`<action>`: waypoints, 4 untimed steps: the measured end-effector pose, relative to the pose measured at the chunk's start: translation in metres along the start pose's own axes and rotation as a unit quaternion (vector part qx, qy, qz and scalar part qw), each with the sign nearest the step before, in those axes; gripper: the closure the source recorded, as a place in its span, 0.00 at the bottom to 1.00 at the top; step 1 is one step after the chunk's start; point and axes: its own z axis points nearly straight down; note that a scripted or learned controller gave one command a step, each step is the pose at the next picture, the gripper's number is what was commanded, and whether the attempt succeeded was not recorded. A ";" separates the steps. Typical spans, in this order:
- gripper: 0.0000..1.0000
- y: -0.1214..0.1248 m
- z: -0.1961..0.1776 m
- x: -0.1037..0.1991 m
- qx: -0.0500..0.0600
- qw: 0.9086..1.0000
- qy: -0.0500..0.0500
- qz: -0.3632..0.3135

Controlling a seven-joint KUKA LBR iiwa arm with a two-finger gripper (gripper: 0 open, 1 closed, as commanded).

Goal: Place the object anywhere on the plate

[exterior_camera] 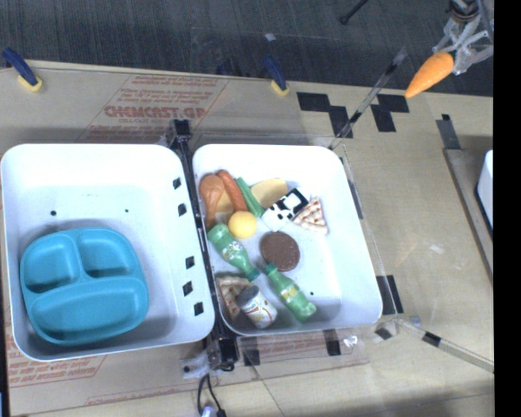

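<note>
Blue plate [82, 285] flat in left bin [35, 176]. Carrot [430, 73] pinched in tool [465, 49], top right, high over desk [417, 189], well apart from plate. Toy food in right bin [352, 259].

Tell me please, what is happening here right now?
The robot's hand is raised at the top right, beyond both bins, with an orange carrot between its fingers. The blue plate lies in the left bin, with nothing on it yet. The right bin holds the other toy food: bottles, a lemon, a cookie and more. So the carrot is picked up but not yet placed.
</note>
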 end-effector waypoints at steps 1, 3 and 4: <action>1.00 0.007 0.077 -0.004 0.003 0.994 -0.004 0.105; 1.00 0.007 0.086 -0.002 0.004 0.994 -0.005 0.105; 1.00 0.009 -0.002 0.007 0.002 0.995 0.002 0.096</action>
